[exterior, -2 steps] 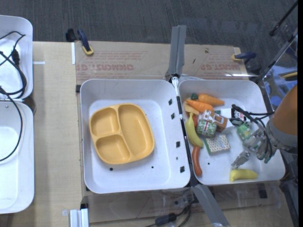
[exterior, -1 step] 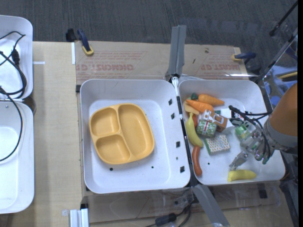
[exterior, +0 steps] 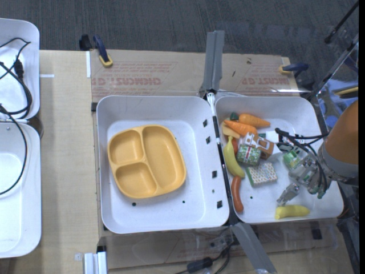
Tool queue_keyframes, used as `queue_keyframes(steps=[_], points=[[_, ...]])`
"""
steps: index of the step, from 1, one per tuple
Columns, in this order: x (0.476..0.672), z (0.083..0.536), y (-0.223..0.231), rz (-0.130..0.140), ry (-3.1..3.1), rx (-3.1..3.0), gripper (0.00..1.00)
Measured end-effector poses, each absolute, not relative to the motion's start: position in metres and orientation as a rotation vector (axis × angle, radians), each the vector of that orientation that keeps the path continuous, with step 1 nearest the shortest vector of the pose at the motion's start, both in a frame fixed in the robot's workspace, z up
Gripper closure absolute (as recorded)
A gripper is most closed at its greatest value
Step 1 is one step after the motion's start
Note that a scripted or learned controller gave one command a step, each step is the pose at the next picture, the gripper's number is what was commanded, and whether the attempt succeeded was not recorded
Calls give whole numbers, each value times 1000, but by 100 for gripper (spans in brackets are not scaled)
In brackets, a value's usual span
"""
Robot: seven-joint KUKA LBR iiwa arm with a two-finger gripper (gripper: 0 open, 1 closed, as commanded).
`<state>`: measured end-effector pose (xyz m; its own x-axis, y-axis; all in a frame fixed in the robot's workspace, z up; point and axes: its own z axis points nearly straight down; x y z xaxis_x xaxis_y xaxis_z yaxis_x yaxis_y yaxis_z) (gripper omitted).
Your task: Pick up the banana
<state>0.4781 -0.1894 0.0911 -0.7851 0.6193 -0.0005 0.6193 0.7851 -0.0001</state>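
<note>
One banana [exterior: 231,160] lies in the right bin [exterior: 308,108], along its left wall, curving down beside a small green carton [exterior: 248,153] and a speckled sponge [exterior: 262,174]. Two carrots [exterior: 246,124] sit above it, one red sausage [exterior: 237,196] below, one yellow piece [exterior: 292,211] near the front wall. The end effector [exterior: 289,194] hovers just above that piece, well apart from the banana, fingers apart and holding nothing. The left bin [exterior: 108,153] holds one yellow divided plate [exterior: 147,161].

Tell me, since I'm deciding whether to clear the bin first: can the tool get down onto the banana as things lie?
Probably yes. The banana lies at the right bin's left wall, its top uncovered. The green carton crowds its right side and the divider its left, so the tool has little room.
</note>
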Motion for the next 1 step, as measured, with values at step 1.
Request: queue_keyframes(steps=[1], points=[[479,91,-190,0,2982,984,0]])
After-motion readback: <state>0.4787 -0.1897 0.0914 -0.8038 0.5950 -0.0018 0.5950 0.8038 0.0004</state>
